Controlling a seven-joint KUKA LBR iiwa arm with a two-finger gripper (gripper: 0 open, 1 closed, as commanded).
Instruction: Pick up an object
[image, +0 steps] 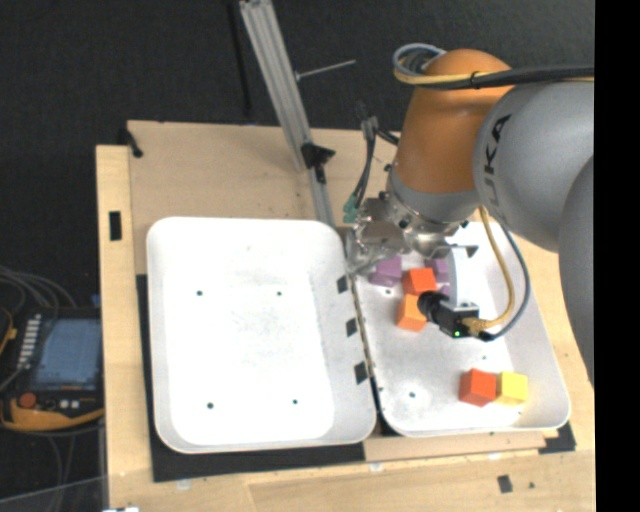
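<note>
My gripper (393, 262) hangs low over the far left part of the right bin (530, 350), under the orange wrist band. A purple block (387, 270) lies right beneath it, partly hidden by the gripper body. Two orange blocks sit just to its right: one (420, 280) close to the gripper and one (411, 317) a little nearer the front. Further forward, an orange block (480, 386) and a yellow block (514, 386) rest side by side.
The left bin (245, 330) lies beside the right one, with a ridge and black clips between them. A slanted metal pole (290, 110) rises behind the bins. A cable with a green-lit connector (458, 322) hangs over the right bin. A pendant sits off the bench at the left.
</note>
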